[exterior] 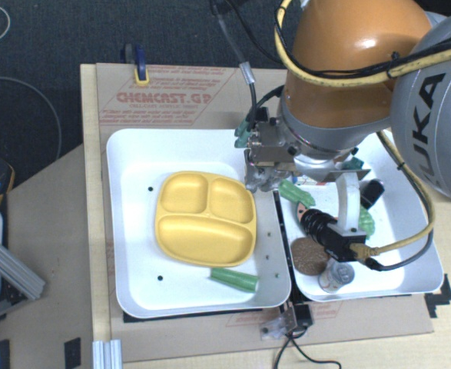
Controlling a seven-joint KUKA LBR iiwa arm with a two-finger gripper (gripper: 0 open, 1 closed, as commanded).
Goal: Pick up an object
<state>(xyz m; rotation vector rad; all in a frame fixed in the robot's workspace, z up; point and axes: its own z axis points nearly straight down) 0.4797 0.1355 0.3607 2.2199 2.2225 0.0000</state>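
Note:
My gripper (326, 198) hangs under the big orange wrist band (348, 29), over the left half of the right bin (417, 271). Just beneath it lie a green piece (295, 191) and a pink-tipped item (305, 203). The arm's body hides how the jaws stand. Also in that bin are a brown round object (308, 257), a small clear cup (336, 276), a black object (372, 192) and another green item (364, 223). The left bin (125, 206) holds a yellow divided plate (205, 218) and a green cylinder (234, 280).
A black cylinder with a yellow cable (329, 237) hangs from the arm over the right bin. Cardboard with red print (164, 94) lies behind the bins. A blue-and-yellow clamp (140, 64) sits at the back edge.

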